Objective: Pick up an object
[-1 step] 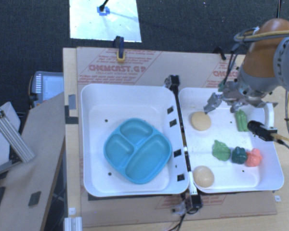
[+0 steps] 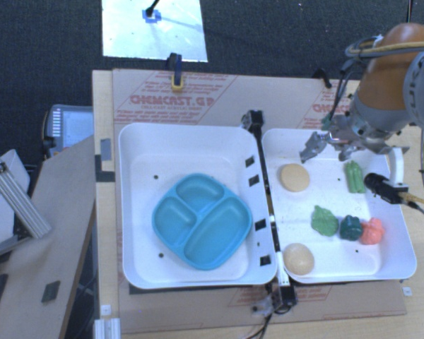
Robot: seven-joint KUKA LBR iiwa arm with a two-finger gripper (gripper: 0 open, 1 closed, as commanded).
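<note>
The right bin (image 2: 389,260) holds several small objects: a tan round piece (image 2: 294,177), a second tan round piece (image 2: 298,258), a light green piece (image 2: 354,176), a green leafy piece (image 2: 324,220), a dark teal piece (image 2: 350,227) and a salmon piece (image 2: 372,232). My gripper (image 2: 330,150) hangs over the back of this bin, just behind and right of the upper tan piece and left of the light green piece. Its fingers (image 2: 312,147) stand apart, open, with nothing between them.
A blue divided plate (image 2: 201,219) lies in the left bin (image 2: 141,154). A black divider with clips (image 2: 263,189) runs between the bins. A black plug with a cable (image 2: 384,187) hangs from the arm over the right bin's right side.
</note>
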